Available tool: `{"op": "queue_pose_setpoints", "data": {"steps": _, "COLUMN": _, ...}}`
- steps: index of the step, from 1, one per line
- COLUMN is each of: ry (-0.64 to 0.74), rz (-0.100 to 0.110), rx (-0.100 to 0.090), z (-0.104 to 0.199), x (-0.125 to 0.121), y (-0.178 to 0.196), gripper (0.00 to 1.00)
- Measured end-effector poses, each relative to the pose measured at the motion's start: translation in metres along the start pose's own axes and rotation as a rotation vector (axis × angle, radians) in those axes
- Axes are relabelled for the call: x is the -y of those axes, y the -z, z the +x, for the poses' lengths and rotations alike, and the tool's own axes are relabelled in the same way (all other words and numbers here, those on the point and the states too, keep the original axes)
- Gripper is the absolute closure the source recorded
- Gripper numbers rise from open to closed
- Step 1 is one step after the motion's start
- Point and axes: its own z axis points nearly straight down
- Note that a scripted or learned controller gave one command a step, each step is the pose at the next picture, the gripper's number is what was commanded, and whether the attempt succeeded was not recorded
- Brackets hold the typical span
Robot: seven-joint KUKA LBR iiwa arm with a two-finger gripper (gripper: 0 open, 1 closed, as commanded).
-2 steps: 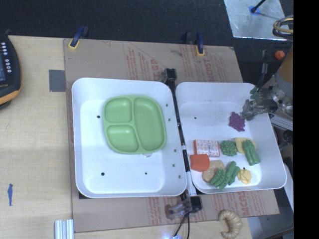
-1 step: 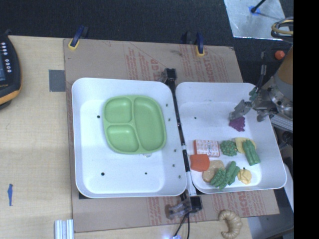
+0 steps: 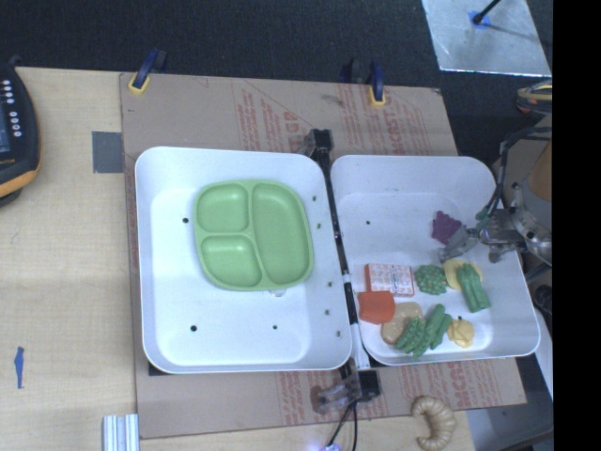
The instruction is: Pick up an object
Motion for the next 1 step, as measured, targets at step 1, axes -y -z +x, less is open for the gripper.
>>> {"op": "queue_pose_setpoints", "data": {"steps": 1, "ry": 0.005, "rz": -0.007, "rx": 0.000, "z": -0.0019, "x": -0.0716, "y": -0.0530, "gripper": 0.00}}
